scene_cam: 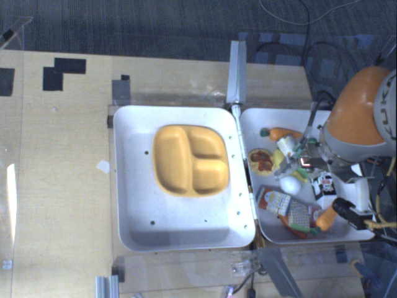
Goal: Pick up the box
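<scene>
- From my remote seat I see the arm (363,113), grey with its orange band, reaching in from the right over the right bin (251,166).
- The gripper (302,156) hangs low above the middle of that bin, among the clutter; I cannot tell whether its fingers are spread or closed, since the wrist hides much of them, and I see nothing clearly held between them.
- The box (275,201), a flat reddish packet with a pale label, lies in the front part of the right bin, down-left of the gripper and apart from it.
- Just beside the box sits a second flat packet (299,217) with a grid-like print, and an orange piece (324,219) rests at its right end.
- A white egg-shaped thing (289,184) lies between the box and the gripper.
- A small dish of mixed play food (262,161) sits near the bin's left wall, with a carrot (282,132) behind it toward the far rim.
- A small black-and-white item (324,184) lies to the right of the egg shape, partly under the wrist.
- The left bin (133,185) holds a yellow divided tray (189,160), lying flat in its middle, well apart from the gripper.
</scene>
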Available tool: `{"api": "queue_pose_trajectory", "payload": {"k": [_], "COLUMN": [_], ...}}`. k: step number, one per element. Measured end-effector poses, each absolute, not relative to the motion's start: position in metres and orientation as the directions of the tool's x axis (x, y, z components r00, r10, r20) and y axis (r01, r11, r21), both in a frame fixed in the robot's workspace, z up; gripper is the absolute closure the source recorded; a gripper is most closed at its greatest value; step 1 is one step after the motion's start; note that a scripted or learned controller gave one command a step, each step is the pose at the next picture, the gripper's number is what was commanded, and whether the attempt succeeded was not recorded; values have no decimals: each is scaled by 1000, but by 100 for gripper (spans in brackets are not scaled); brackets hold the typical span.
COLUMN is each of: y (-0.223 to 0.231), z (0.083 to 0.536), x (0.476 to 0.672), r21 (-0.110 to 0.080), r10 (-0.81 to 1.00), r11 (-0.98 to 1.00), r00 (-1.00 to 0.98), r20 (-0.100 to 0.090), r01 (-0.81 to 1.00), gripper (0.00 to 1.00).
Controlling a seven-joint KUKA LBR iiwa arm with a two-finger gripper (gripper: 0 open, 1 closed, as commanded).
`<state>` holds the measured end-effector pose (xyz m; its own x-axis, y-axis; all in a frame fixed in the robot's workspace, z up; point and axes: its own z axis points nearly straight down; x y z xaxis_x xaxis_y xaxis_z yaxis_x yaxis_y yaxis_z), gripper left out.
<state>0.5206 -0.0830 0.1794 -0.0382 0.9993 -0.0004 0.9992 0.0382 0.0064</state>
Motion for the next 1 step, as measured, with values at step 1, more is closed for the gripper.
{"api": "queue_pose_trajectory", "payload": {"k": [1], "y": [-89], "z": [90], "x": [531], "r21": [15], "r10": [1000], "r11": [26], "r00": [-26], "r20": [-1], "r01": [1000], "gripper": [0]}}
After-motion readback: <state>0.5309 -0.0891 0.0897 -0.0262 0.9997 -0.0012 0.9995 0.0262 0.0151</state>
